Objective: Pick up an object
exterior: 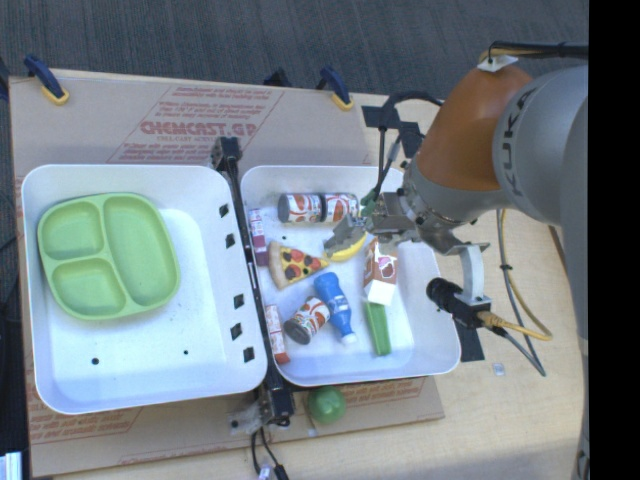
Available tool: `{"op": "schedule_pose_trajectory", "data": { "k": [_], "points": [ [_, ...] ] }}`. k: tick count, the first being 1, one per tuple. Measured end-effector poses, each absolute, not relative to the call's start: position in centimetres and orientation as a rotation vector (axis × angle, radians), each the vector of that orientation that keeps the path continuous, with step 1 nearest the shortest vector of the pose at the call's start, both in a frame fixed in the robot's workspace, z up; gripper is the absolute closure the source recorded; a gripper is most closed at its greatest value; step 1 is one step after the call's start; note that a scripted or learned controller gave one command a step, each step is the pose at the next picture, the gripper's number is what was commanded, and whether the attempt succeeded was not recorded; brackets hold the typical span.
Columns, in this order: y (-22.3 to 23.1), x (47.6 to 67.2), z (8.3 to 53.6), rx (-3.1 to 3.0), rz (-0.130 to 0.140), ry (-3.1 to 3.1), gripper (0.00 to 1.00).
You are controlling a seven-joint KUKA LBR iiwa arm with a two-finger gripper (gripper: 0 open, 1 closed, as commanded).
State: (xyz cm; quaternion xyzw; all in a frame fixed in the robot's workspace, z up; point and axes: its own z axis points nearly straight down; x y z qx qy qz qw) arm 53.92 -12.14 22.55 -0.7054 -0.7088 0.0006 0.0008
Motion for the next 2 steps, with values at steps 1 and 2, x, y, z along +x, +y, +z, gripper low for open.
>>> {"op": "schedule_pose_trajectory", "data": {
  "k": [1,2],
  "points": [
    [-12.17,59.49,11.06,-2.214,-0.005,-2.235,0.00],
    [-12.19,59.43,11.96,-2.210,0.000,-2.237,1.00]
  ]
}}
